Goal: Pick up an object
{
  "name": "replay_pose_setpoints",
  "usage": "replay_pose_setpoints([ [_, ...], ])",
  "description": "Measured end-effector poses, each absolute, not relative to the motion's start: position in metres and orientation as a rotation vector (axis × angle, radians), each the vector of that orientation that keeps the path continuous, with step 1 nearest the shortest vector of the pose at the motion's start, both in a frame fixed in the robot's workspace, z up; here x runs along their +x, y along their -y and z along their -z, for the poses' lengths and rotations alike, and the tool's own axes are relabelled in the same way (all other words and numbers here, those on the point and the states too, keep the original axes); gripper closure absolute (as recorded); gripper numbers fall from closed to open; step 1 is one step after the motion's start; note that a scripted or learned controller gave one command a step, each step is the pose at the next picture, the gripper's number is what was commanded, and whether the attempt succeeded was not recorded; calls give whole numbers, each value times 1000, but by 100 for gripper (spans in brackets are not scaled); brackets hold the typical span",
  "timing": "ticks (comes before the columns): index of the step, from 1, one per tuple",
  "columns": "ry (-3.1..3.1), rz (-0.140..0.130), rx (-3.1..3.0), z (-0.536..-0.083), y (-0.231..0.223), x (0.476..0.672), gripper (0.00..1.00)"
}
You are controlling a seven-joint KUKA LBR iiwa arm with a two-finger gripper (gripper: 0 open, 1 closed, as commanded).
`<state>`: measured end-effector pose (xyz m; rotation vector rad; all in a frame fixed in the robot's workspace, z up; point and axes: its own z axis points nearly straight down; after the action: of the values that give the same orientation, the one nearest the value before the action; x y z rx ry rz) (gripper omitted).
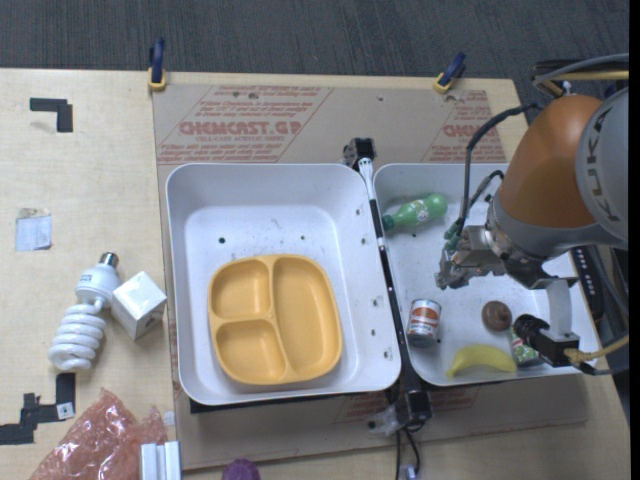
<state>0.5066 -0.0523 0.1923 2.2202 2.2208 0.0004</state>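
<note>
My counter is pale wood with a printed cardboard sheet clamped across the far part, and beyond it lies dark carpet. On the cardboard sit two shallow white bins side by side.

From the overhead camera, the left bin holds a yellow divided plate and nothing I need. The right bin carries the candidates: a green bottle lying at its far left, a small can upright near the dividing wall, a banana along the near edge, a brown round piece just beyond the banana, and a small dark item at the near right. Off to the left on the bare counter lie a spiral light bulb and a white cube, out of play.

The gripper hangs over the middle of the right bin, between the bottle and the can. I cannot tell how it is set, and I see nothing carried in it.

I judge this the approach step, with no object taken yet. The can looks nearest. Next I would want the gripper centred over one item, well apart from the bin wall, then lowered straight down.
</note>
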Motion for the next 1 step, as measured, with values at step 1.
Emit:
replay_pose_setpoints([
  [1, -2221, 1, 2220, -176, 122, 556, 100],
])
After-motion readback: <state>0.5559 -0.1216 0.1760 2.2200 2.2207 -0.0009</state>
